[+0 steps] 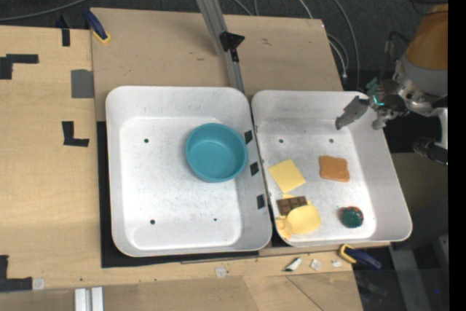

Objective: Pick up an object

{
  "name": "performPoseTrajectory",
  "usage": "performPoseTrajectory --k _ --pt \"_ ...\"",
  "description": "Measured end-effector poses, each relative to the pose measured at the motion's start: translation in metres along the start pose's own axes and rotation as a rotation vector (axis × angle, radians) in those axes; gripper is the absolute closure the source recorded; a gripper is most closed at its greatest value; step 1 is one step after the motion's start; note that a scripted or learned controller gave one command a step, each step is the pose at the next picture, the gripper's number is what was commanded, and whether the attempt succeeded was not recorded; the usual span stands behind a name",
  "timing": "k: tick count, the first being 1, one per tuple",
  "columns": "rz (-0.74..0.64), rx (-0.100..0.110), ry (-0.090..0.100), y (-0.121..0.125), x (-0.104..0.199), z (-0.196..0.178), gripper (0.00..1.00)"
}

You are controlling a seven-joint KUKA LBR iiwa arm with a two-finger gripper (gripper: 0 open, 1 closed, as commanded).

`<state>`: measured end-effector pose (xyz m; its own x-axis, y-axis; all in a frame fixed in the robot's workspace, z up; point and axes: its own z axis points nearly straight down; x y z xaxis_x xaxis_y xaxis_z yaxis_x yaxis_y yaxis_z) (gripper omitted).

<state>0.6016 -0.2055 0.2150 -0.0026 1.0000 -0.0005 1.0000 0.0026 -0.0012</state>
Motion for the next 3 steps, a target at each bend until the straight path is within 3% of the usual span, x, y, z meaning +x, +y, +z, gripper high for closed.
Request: performPoseTrajectory --k 1,3 --pt "0.000 0.000 0.000 0.000 0.000 0.000 0.00" --pt "0.000 0.005 0.001 -0.009 0.004 0.100 0.00"
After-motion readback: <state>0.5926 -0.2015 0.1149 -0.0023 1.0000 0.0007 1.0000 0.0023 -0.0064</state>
